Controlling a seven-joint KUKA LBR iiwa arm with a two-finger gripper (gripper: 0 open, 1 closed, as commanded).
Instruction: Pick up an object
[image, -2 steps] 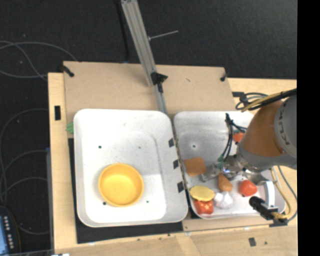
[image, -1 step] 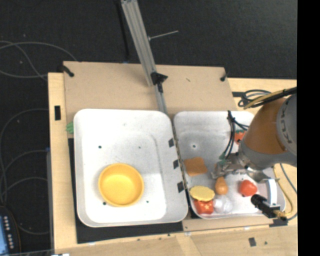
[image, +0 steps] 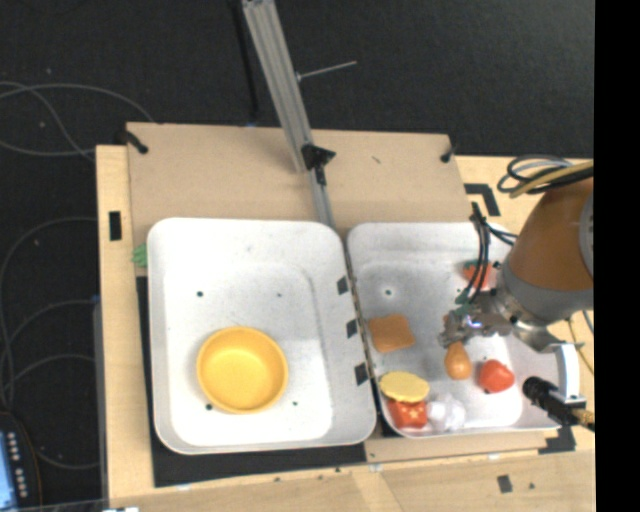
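Camera view: the arm (image: 548, 262) reached in from the right over the right bin (image: 400, 255), its hand (image: 468, 325) low above a small orange egg-shaped object (image: 458, 362).

Whether the hand was apart or together could not be told; its tip sat just above and touching or nearly touching the orange object, and nothing could be seen between its parts. In the right bin, a tan square piece (image: 390, 332) lay left of the hand, a red tomato-like object (image: 495, 376) just right of the orange one, a red jar with a yellow lid (image: 405, 398) near the front edge, and a small white lump (image: 446, 414) beside it. The left bin (image: 200, 260) held a yellow bowl (image: 242, 369) toward its front. Both bins sat side by side on the bench (image: 220, 170).
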